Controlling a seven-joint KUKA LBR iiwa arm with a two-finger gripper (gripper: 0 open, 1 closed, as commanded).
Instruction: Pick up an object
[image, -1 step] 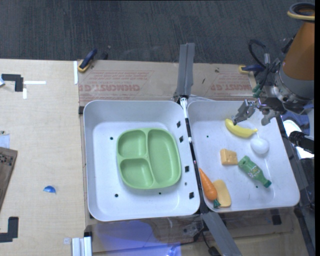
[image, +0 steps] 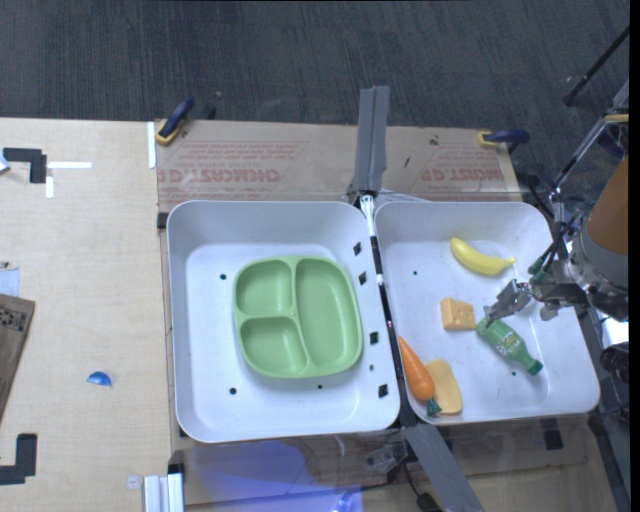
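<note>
Nearest you, an orange plastic carrot (image: 416, 374) and a tan bread slice (image: 446, 387) lie at the right bin's (image: 470, 408) front edge. Behind them, your tool (image: 507, 300) stands directly above the green plastic bottle (image: 509, 346); its grip state cannot be determined. Farthest back lies a yellow banana (image: 480, 257).

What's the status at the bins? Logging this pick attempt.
Gripper low in right bin, at top end of green bottle. No grasp visible. Cheese block close by, banana behind.
</note>
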